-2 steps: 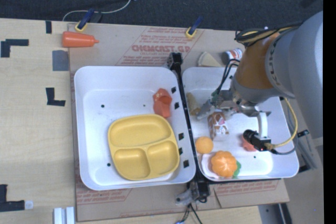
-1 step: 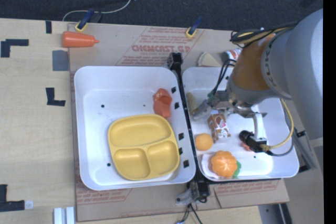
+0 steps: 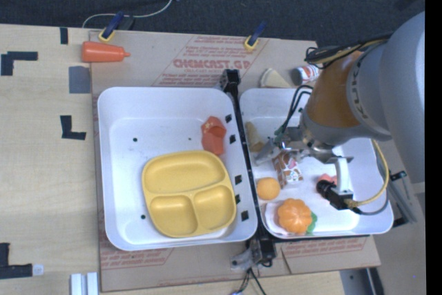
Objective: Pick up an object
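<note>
The arm reaches down into the right bin (image 3: 359, 221), its gripper (image 3: 284, 148) low over a small printed packet (image 3: 288, 169); I cannot tell how the jaws stand. Just beside the packet lie a small orange ball (image 3: 268, 188) and an orange pumpkin-like fruit (image 3: 295, 215). The left bin (image 3: 121, 114) holds a yellow divided tray (image 3: 188, 191) and a red cup (image 3: 213, 134).
</note>
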